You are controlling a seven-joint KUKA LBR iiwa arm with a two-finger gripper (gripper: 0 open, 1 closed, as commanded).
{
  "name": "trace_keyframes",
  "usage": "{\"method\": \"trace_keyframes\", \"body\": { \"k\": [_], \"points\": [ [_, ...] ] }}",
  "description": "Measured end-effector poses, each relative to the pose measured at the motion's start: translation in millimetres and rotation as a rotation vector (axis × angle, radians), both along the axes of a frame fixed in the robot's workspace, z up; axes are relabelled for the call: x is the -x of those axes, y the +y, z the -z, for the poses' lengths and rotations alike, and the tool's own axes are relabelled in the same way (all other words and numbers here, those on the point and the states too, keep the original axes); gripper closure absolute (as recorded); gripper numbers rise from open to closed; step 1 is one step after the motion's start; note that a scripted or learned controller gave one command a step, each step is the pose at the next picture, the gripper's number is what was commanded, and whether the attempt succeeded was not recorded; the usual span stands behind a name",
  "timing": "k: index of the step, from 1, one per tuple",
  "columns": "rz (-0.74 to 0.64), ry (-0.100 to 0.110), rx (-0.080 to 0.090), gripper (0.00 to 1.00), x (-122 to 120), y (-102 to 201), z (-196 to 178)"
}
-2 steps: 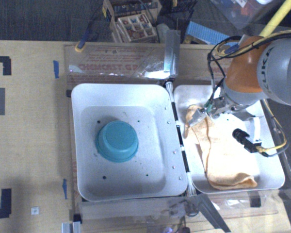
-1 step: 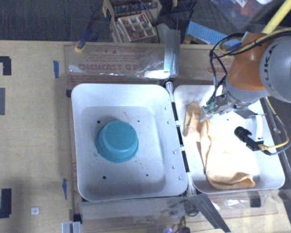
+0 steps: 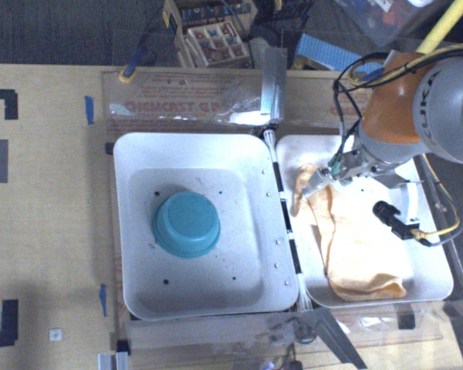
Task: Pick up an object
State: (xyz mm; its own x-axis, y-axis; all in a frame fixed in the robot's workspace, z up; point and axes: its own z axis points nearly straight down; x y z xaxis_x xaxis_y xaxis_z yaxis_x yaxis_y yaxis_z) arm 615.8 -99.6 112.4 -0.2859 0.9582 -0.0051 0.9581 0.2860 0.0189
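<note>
A tan cloth [image 3: 355, 245] lies crumpled in the right white bin [image 3: 436, 280], stretching from its upper left corner down to its front edge. My gripper [image 3: 321, 179] reaches in from the right and sits low at the cloth's bunched upper left end, touching it or just above it. The wrist hides how the gripper meets the fabric. A teal bowl [image 3: 187, 223] rests upside down in the middle of the left white bin [image 3: 139, 160], far from the gripper.
The grey arm with its orange band [image 3: 393, 110] hangs over the right bin's back edge. A black fitting with a yellow cable [image 3: 395, 217] hangs over the cloth. A ridge [image 3: 282, 206] divides the bins. Boxes and clutter stand behind the bench.
</note>
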Motion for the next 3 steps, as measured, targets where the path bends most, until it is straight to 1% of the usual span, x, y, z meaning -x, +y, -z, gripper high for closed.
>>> {"method": "trace_keyframes", "body": {
  "k": [1,2,3],
  "points": [
    [0.085,0.014,-0.001,0.00,2.1,-1.9,23.4],
    [0.088,0.008,-0.002,1.00,0.6,-2.4,12.0],
    [-0.128,0.016,0.003,1.00,-36.3,52.9,-116.9]
  ]
}}
